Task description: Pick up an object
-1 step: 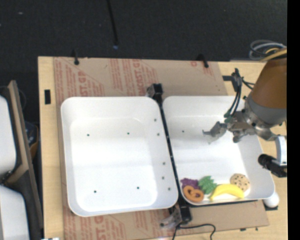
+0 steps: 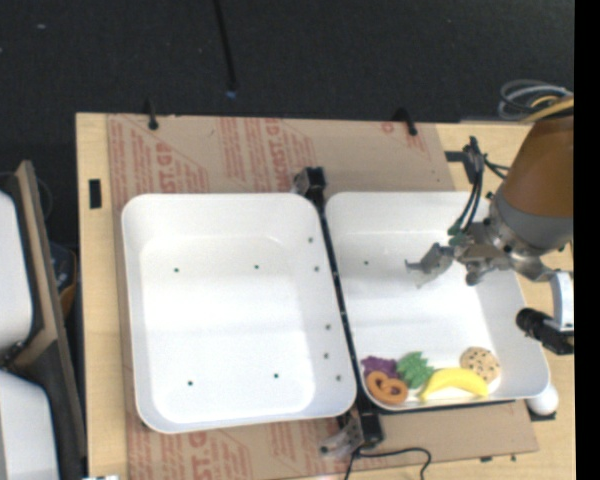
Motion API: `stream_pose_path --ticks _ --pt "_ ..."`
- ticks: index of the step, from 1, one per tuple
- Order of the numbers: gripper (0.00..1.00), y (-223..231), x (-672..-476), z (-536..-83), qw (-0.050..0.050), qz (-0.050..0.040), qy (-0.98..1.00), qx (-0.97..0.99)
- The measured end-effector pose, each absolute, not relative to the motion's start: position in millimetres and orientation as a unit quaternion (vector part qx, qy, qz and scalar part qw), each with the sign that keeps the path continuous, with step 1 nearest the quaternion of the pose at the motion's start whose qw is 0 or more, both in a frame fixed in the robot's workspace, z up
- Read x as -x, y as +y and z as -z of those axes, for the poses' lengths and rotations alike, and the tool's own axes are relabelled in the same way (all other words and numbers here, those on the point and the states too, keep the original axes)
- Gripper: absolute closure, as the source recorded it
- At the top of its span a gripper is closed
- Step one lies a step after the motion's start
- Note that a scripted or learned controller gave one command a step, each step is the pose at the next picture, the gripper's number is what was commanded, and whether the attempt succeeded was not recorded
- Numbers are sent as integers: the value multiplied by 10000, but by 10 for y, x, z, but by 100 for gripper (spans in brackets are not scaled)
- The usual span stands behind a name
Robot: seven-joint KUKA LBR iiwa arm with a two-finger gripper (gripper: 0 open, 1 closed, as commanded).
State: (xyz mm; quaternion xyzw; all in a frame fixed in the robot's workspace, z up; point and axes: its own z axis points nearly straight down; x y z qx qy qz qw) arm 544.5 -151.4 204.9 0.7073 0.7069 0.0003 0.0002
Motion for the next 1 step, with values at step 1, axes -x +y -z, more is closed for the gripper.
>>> stream_pose_path --ticks 1 --pt "0 -1997 -5314 -958 -34 25 7053 -7089"
